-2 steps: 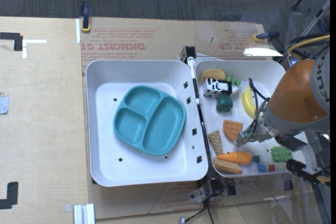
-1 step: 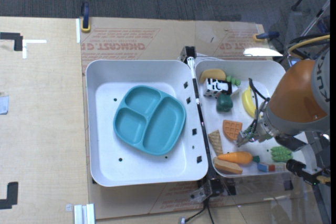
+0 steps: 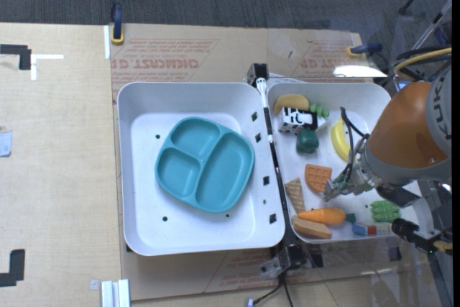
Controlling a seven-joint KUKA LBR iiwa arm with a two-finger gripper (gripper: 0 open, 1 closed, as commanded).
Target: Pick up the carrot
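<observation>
The carrot (image 3: 323, 216) is orange with a green stub at its right end. It lies flat near the front wall of the right bin (image 3: 374, 88), on top of a tan bread slice (image 3: 313, 228). My gripper (image 3: 335, 189) hangs in the right bin just above and slightly right of the carrot, beside an orange waffle piece (image 3: 317, 177). The grey arm with its orange band (image 3: 406, 127) comes in from the right and covers the bin's right side. Nothing shows between the fingers.
A teal divided plate (image 3: 205, 163) lies in the left bin (image 3: 144, 104). The right bin also holds a banana (image 3: 339, 141), a black-and-white cow toy (image 3: 296, 118), a dark green vegetable (image 3: 307, 141), a cone wafer (image 3: 295, 193), a green lettuce piece (image 3: 384, 210) and a small blue-red block (image 3: 363, 229).
</observation>
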